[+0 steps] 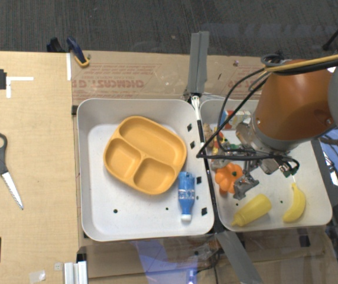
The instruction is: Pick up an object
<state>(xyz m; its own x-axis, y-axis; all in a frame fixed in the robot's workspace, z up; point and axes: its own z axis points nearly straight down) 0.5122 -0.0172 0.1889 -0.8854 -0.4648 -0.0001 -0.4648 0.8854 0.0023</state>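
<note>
The gripper (244, 185) is seen low in the right bin (319, 215), at centre right of the frame, just beside an orange toy (228, 176); whether it is open or closed cannot be told. A good grasp would be made squarely over the toy, clear of the bin wall. A yellow bottle (252, 210) and a banana (295, 203) lie close below. In the left bin (92, 218), a divided yellow plate (144, 154) and a blue tube (185, 195) are well apart.

Much of the right bin (319, 218) and orange object (228, 176) behind the arm (293, 102).
</note>
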